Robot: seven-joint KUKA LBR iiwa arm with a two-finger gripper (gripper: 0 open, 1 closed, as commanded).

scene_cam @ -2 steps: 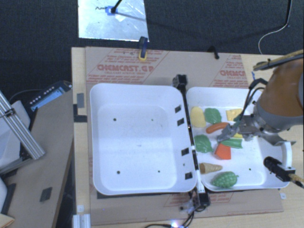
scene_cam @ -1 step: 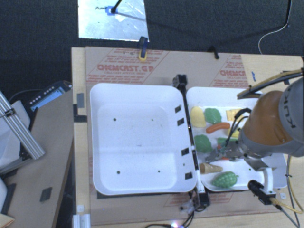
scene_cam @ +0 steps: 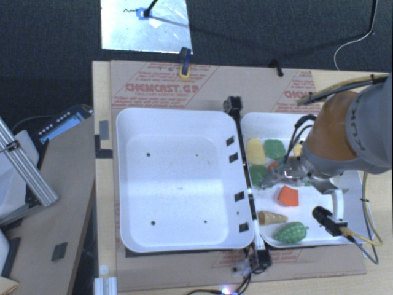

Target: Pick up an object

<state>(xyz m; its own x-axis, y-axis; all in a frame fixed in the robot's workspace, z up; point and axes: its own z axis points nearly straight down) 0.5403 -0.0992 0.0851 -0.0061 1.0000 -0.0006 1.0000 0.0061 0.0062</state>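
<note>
The right bin (scene_cam: 319, 238) holds several small toy foods: a yellow piece (scene_cam: 255, 150), a green leafy piece (scene_cam: 274, 147), a dark green piece (scene_cam: 257, 174), an orange-red block (scene_cam: 288, 196), a tan cone (scene_cam: 271, 217) and a green bumpy piece (scene_cam: 291, 232). My gripper (scene_cam: 277, 173) reaches in from the right, low over the bin's left half, between the dark green piece and the orange-red block. The wrist and orange band (scene_cam: 328, 131) cover the bin's right side. Nothing shows between the fingers.
The left bin (scene_cam: 132, 226) lies beside the right one, with black clips (scene_cam: 239, 195) along the shared wall. A cardboard sheet (scene_cam: 159, 85) lies under both bins. Cables (scene_cam: 356, 235) trail at the lower right, and a metal plate (scene_cam: 145, 17) sits beyond the bench.
</note>
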